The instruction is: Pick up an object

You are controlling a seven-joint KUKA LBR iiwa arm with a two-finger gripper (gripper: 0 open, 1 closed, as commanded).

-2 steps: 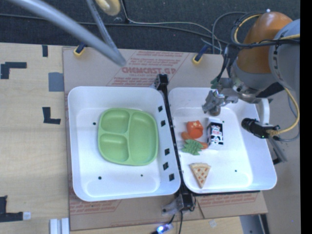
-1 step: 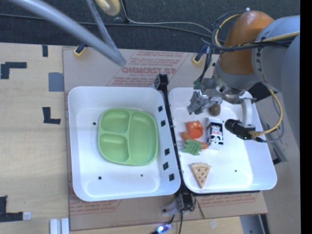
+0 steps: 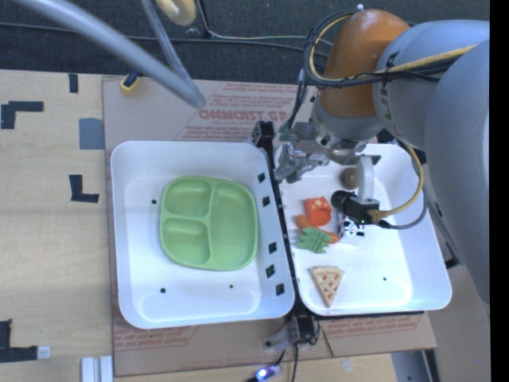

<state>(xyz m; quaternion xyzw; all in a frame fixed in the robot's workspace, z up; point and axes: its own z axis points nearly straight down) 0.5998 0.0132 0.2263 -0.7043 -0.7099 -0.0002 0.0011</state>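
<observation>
Three toy foods in the right shallow white bin (image 3: 398,285); one pale green divided plastic plate (image 3: 208,223) in the left shallow white bin (image 3: 135,293).
My gripper (image 3: 296,164) hangs over the right bin's far left corner, and I cannot tell its opening. Near it lie a red plastic toy vegetable (image 3: 317,209), a green-leafed orange toy carrot (image 3: 313,240) and a tan toy pizza slice (image 3: 326,282).

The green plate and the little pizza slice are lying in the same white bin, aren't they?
No. In the camera view the green plate lies in the left bin, while the pizza slice lies in the right bin.

Green tray (image 3: 209,221) in left bin (image 3: 135,285); pizza slice (image 3: 326,282), tomato (image 3: 317,210) in right bin (image 3: 398,277).
</observation>
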